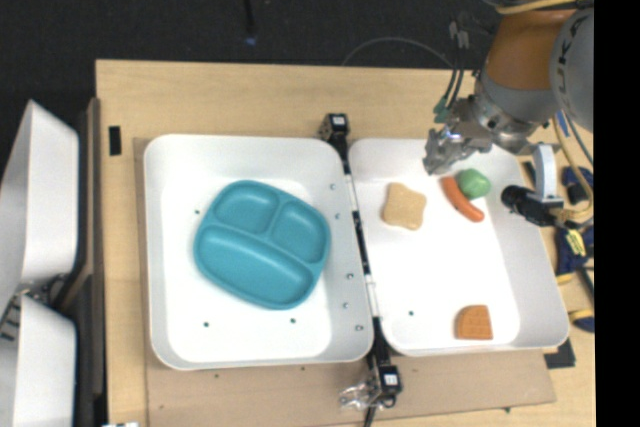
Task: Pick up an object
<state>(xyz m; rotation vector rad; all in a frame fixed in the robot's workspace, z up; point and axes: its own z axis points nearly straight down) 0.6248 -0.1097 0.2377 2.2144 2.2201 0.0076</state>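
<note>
The right bin [440, 315] holds a tan bread-like piece [404, 206], an orange carrot-like piece with a green top [466, 192] and an orange square piece [474, 322] near the front. My gripper [441, 158] hangs over the bin's back right part, just left of the green top and above the carrot piece. I see nothing held in it.
The left bin [170, 315] holds a blue divided plate [262, 242]. Black clamps [335, 127] sit where the bins meet, at back and front. Cables and tools lie along the bench's right edge [560, 205].
</note>
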